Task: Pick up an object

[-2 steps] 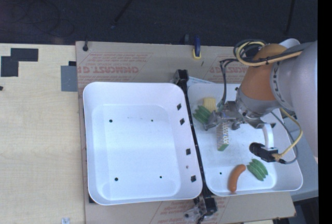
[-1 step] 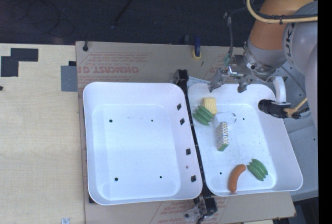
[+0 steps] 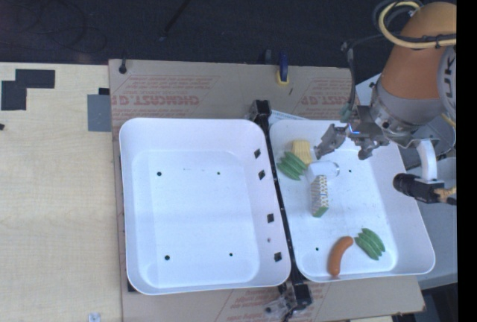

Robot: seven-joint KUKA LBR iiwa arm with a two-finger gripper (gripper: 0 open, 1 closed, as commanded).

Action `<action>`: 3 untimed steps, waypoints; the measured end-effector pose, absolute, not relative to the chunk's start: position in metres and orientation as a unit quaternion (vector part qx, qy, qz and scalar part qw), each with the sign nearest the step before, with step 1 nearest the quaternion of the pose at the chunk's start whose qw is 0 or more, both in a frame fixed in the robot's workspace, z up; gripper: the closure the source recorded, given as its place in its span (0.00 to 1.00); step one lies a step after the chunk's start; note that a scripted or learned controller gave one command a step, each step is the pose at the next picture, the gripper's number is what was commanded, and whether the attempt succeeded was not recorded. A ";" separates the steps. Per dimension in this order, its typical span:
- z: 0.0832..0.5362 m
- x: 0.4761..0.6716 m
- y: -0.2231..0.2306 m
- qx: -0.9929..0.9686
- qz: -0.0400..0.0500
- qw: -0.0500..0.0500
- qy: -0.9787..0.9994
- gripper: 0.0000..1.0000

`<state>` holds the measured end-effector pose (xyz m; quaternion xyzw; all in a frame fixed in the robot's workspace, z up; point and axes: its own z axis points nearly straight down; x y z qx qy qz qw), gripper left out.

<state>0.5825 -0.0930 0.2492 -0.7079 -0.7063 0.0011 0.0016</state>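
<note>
**Materials and Surface Finish**

Both bins, the left bin [image 3: 194, 209] and the right bin [image 3: 402, 238], look like smooth white plastic with a faint sheen. They rest on a brown cardboard sheet [image 3: 201, 89], matt, printed with red lettering. The bench top [image 3: 52, 201] shows pale wood grain, matt. The arm's orange band [image 3: 417, 63] appears smooth and satiny; the gripper [image 3: 346, 141] parts look like grey metal. The orange sausage-shaped toy [image 3: 339, 256] and the green pea pod toy [image 3: 370, 243] look like smooth, slightly glossy plastic.
</note>
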 end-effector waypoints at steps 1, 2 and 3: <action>0.276 0.538 -0.078 -0.707 0.000 0.002 -0.707 0.00; 0.235 0.479 -0.054 -0.708 0.003 0.005 -0.706 0.00; 0.405 0.493 -0.122 -0.709 -0.004 -0.008 -0.705 0.00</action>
